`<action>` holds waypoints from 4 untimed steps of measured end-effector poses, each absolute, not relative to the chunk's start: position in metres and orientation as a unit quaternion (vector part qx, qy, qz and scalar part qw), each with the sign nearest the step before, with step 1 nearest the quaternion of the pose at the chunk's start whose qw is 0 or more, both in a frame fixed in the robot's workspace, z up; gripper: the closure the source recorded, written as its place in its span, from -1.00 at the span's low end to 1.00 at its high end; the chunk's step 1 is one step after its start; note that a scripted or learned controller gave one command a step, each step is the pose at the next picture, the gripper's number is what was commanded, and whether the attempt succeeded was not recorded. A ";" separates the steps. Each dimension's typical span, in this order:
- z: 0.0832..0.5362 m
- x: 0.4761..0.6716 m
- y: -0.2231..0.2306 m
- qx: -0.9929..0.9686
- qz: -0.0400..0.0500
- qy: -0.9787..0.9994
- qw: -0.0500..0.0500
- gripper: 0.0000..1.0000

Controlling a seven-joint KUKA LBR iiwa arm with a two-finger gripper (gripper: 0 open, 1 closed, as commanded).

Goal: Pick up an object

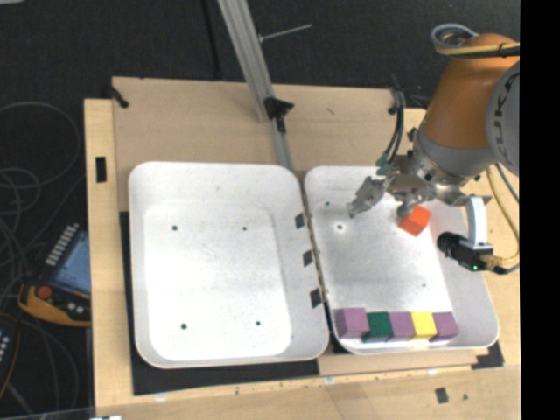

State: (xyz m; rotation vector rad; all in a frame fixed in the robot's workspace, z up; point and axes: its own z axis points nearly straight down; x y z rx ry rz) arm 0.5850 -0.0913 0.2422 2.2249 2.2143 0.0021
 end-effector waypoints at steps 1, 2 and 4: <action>0.173 0.557 -0.157 0.709 -0.003 0.705 -0.001 -1.00; 0.133 0.566 -0.150 0.708 -0.001 0.706 -0.001 -1.00; 0.098 0.636 -0.206 0.706 0.001 0.708 0.003 -1.00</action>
